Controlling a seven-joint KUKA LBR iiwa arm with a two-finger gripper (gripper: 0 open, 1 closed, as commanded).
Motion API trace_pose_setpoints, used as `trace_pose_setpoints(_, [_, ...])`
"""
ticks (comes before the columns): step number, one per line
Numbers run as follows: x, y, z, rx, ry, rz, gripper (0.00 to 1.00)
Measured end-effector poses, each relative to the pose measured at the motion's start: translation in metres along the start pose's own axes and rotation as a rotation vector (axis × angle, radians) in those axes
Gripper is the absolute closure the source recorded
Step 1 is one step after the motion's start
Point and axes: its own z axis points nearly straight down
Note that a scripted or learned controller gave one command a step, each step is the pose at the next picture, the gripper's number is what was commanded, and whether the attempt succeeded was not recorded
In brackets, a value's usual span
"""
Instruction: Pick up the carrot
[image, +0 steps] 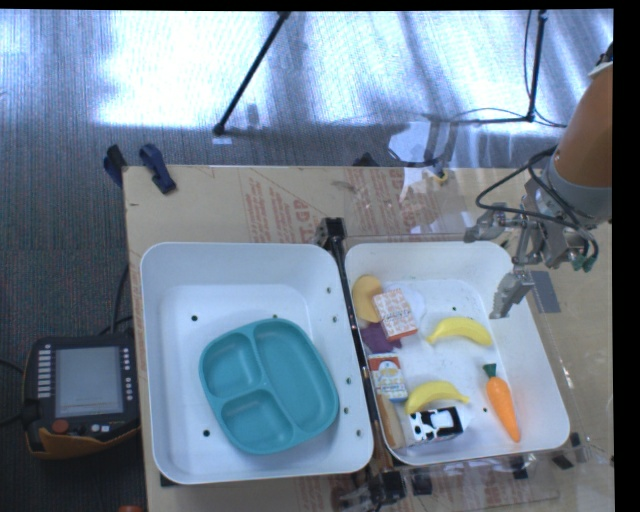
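Camera view showed a tan worktop (250, 205) on grey carpet. The carrot (501, 400) lay near the right bin's (535, 345) right edge; the hand (508, 296) hovered above, its grip unclear.

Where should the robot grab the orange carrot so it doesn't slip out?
Probably around the thick upper part of the carrot, just below its green top. It lies flat in the right bin, pointing toward the near right corner, so the gripper would best come straight down with its fingers across the narrow width. The tip tapers thin and might slip. There is bare floor on both sides.
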Motion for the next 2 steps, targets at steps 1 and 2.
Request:
trace_pose_setpoints(1, [0.029, -0.042, 0.145, -0.007, 0.012, -0.209, 0.0])
trace_pose_setpoints(2, [0.115, -0.042, 0.168, -0.004, 0.008, -0.202, 0.0])
